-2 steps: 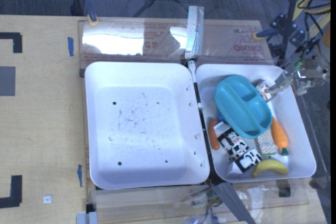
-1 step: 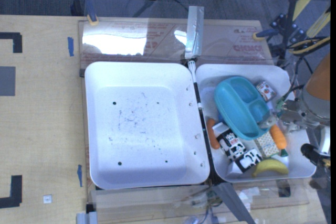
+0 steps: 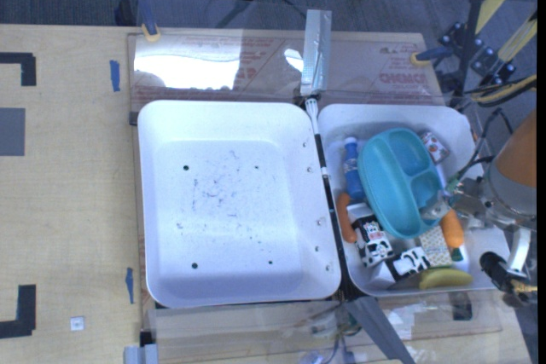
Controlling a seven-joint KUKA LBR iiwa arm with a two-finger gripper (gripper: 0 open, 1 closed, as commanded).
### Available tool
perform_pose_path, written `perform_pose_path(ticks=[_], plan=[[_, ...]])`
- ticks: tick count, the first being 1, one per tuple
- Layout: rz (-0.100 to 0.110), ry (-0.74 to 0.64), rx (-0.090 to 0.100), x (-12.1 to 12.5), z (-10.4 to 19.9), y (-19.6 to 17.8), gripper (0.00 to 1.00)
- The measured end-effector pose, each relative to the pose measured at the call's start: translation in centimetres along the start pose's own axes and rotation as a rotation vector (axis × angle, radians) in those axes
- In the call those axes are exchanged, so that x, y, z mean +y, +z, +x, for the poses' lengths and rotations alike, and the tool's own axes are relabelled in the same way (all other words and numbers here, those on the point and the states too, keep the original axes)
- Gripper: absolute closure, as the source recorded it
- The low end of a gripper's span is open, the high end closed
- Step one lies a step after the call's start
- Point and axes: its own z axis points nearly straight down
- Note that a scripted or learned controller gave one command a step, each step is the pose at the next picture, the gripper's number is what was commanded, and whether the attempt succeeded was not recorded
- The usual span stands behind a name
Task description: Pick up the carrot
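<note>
The right bin (image 3: 388, 117) holds a heap of items. A short orange carrot (image 3: 453, 232) lies near that bin's right wall, just below the blue divided plate (image 3: 399, 176). A second orange, elongated piece (image 3: 344, 217) lies along the bin's left wall; what it is I cannot make out. My gripper (image 3: 445, 205) reaches in from the right and hangs over the plate's lower right rim, just above the carrot's upper end. Nothing shows as held.
The left bin (image 3: 230, 200) sits beside the right one. In the right bin lie a blue-and-white tube (image 3: 351, 162), two black-and-white toys (image 3: 372, 239), a yellow-green banana (image 3: 445, 277) and a patterned card (image 3: 433, 245). Tripod legs and cables stand behind and to the right.
</note>
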Motion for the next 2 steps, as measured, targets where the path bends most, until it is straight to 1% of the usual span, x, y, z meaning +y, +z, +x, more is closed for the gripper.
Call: perform_pose_path(ticks=[1,2], plan=[[-0.015,0.009,-0.009,0.5,-0.5,-1.2,1.00],[0.020,0.064,-0.024,-2.8,4.6,-12.4,1.00]])
